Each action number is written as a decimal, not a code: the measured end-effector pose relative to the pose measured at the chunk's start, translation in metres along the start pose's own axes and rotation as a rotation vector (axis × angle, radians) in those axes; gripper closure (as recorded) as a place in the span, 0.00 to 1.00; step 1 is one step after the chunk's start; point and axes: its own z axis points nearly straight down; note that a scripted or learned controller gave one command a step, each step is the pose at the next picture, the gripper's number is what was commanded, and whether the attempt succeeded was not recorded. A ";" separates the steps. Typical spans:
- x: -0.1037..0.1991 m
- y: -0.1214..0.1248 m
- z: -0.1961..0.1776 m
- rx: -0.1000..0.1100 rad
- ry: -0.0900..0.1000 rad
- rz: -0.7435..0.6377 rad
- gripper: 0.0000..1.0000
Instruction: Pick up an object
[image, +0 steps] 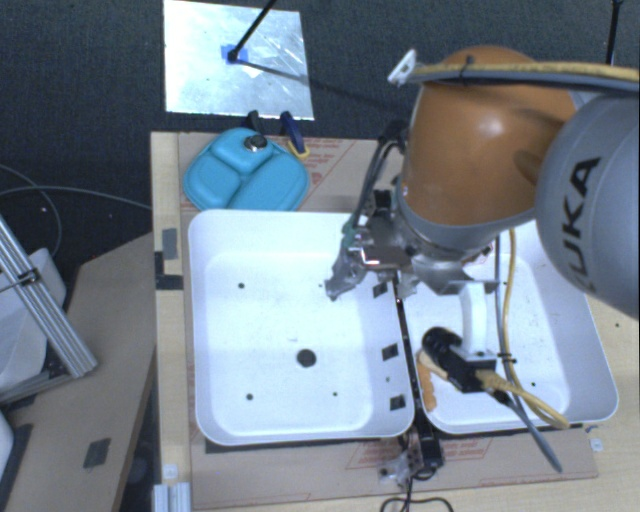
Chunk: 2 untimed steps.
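Two shallow white bins stand on the bench, and we find one clear candidate for the pick: a small dark disc lying flat on the floor of the left bin, a little toward 6 o'clock of that floor's centre and apart from every wall. The right bin adjoins at 3 o'clock and is largely masked by the arm. We judge the step in hand to be the approach. The gripper hangs over the left bin's 3 o'clock side, close to the wall shared with the other bin, and we see nothing held in it. We cannot tell whether the gripper is apart or together, as its metal parts merge at this angle. The disc lies at about 7 o'clock from the gripper, near but clearly apart. The arm enters from 3 o'clock, its orange band bulking over the junction of the bins, and the wrist points down, canted toward 9 o'clock. In our judgement the next move calls for a shift toward 7 o'clock, then a straight descent. The disc looks thin, so the grip must close almost at the floor, and a small offset would likely miss. A blue tray beyond the bins at 12 o'clock plays no part.
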 end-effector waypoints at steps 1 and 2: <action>0.047 0.046 -0.056 -0.016 0.003 0.004 0.00; 0.005 0.033 -0.057 -0.007 -0.001 0.014 0.00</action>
